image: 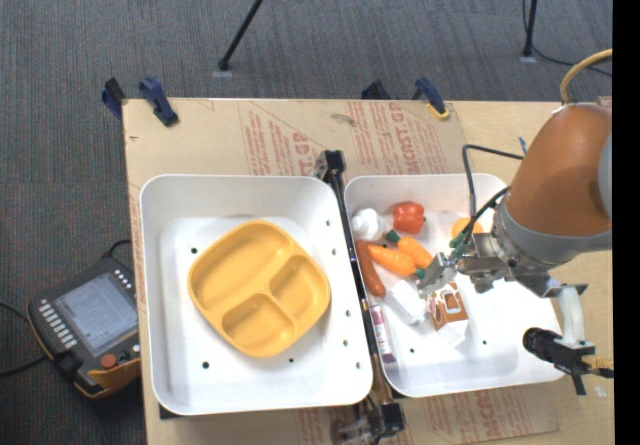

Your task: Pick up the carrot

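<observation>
claw (pixel 437 278) just right of carrot (pixel 391 260), rt bin (pixel 500 373)

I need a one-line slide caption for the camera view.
Gripper hovers beside the carrot in the right bin; yellow plate in the left.

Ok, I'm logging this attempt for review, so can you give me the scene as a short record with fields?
left bin: holds a yellow divided plate
right bin: holds carrot, red pepper, white egg-like item, small packets
arm: reaches in from the right over the right bin
end effector: low beside the carrot's right end; finger state unclear
carrot status: lying in the bin, not seen held
</observation>
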Tool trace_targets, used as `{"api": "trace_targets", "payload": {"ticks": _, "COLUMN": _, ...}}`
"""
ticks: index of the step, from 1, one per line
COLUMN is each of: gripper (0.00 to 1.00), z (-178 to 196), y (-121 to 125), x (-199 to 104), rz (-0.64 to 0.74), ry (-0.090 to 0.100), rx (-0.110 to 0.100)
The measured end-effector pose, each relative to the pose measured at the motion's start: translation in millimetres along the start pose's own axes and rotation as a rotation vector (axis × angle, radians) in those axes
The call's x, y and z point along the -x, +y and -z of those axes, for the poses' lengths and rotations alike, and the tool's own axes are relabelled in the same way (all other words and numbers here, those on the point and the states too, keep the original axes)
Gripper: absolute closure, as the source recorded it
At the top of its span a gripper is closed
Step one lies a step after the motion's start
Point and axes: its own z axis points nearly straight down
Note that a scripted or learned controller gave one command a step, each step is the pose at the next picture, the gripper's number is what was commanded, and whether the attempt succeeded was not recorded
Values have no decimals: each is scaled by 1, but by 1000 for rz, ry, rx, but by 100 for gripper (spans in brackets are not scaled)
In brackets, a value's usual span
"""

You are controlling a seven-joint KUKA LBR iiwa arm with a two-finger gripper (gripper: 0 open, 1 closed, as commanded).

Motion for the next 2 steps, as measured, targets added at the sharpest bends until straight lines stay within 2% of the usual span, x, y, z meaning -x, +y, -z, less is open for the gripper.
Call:
{"api": "trace_targets", "payload": {"ticks": 1, "gripper": 0, "z": -26, "y": 45, "x": -18, "rz": 0, "ry": 0, "rx": 1}}
{"api": "trace_targets", "payload": {"ticks": 2, "gripper": 0, "z": -88, "y": 77, "x": 3, "rz": -2, "ry": 0, "rx": -1}}
